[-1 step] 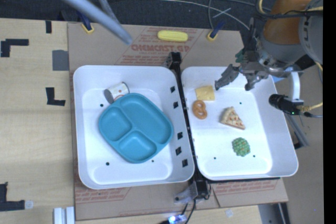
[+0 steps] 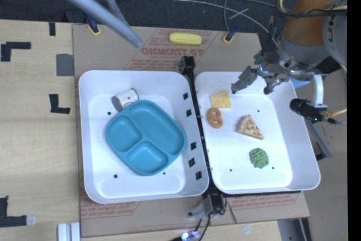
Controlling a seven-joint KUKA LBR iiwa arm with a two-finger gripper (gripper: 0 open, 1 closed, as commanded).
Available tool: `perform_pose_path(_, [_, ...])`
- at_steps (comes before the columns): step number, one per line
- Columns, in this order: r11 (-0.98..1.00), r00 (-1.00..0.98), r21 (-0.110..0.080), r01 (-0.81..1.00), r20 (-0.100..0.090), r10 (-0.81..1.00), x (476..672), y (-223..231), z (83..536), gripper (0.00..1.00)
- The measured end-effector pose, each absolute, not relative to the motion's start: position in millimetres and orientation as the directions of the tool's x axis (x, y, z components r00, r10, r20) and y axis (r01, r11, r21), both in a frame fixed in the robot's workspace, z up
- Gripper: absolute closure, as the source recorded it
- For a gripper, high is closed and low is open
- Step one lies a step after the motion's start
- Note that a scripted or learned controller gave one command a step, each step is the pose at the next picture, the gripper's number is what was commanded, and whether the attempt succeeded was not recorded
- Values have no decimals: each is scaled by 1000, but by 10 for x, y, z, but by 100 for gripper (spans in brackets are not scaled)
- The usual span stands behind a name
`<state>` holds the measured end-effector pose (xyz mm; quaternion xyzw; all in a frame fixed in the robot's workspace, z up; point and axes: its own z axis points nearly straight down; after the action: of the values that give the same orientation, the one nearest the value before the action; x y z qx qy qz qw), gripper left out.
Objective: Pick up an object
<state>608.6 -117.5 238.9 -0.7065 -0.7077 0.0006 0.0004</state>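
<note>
Overhead, fingers (image 2: 256, 82) spread, pinching nothing, above right bin's (image 2: 300, 138) far edge, near cheese square (image 2: 220, 100).

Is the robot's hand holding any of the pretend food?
No, nothing is held. The hand hangs open above the top of the right bin, and the cheese square, pretzel and pizza slice all lie in it.

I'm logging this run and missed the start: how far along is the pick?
Nothing looks picked yet. The gripper hangs open over the right bin's far edge with nothing between its fingers. The cheese square, pretzel, pizza slice and broccoli all lie in that bin. Descent, grasp and lift remain.
</note>
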Motion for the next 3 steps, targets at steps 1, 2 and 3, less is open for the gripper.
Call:
perform_pose_path(1, [1, -1, -8, 1000, 0, 1000, 6091, -1177, 1742, 0])
perform_pose_path(2, [2, -2, -6, 1000, 0, 1000, 6082, -1119, 1290, 0])
perform_pose_path(3, [0, 0, 4, 1000, 0, 1000, 6098, -1114, 857, 0])
